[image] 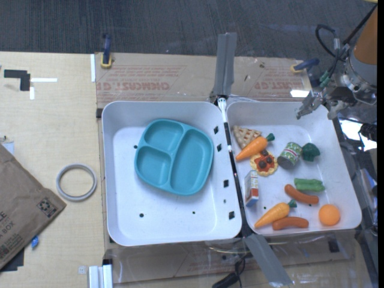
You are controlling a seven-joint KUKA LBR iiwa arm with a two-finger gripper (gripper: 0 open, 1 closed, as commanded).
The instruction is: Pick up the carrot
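Nearest us in the right bin (348, 179) we see one carrot (273, 213) beside a sausage (290, 223), another carrot (252, 147) farther back, and beyond, the gripper (312, 105) hanging released over the bin's far corner.

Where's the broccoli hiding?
The broccoli sits in the right bin, near its right wall, just right of the small can and above the green bean.

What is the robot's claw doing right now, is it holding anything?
End effector: above the right white bin's far corner, holding nothing; open or closed cannot be told.
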